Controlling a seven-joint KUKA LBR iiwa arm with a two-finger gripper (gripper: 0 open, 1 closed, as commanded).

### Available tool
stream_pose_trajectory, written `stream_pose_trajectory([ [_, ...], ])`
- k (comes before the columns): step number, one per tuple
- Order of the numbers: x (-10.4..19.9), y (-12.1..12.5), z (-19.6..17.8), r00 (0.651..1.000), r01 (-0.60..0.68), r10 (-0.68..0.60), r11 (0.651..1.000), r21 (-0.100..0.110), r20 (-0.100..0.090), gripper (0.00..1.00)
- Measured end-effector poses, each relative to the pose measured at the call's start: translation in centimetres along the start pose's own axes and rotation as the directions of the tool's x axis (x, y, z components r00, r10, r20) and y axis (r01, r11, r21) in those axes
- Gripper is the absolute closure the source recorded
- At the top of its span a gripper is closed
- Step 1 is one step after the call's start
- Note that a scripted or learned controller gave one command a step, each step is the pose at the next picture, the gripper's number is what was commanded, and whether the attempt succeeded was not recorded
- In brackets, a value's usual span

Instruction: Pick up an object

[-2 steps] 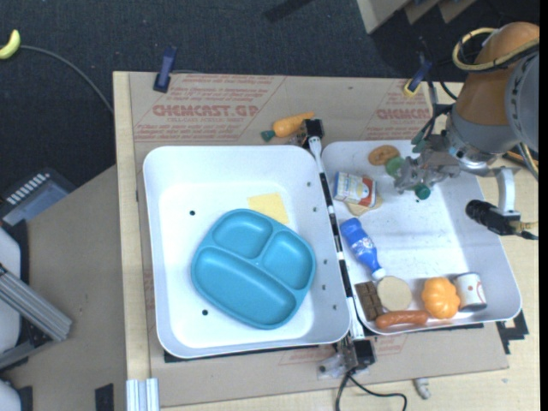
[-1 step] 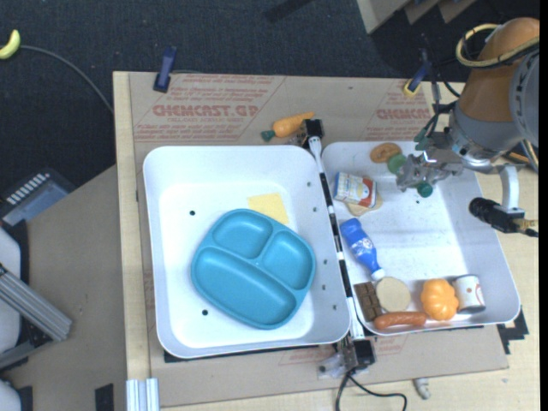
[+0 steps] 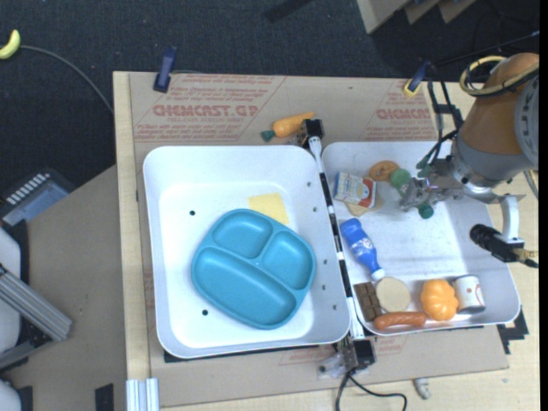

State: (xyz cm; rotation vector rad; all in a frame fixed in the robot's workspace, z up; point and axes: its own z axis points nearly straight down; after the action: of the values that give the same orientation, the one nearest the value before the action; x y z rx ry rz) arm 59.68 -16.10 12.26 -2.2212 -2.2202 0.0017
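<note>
Camera view: the gripper [image 3: 420,197] is seen low over the right bin [image 3: 445,245], toward its 12 o'clock wall. The state of the jaws cannot be told. A small green object [image 3: 425,212] lies just beside the gripper, at its 6 o'clock.

Dark carpet floor [image 3: 68,24] around cardboard-topped bench [image 3: 214,101]
</note>
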Motion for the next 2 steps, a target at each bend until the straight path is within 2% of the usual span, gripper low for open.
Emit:
stream_pose_trajectory([
  [1, 3.2, -2.2, -7.5, 1.000, 0.001, -0.001, 1.000, -0.004, 0.001, 1.00],
  [2, 5.2, -1.7, -8.4, 1.000, 0.001, -0.001, 1.000, -0.004, 0.000, 1.00],
])
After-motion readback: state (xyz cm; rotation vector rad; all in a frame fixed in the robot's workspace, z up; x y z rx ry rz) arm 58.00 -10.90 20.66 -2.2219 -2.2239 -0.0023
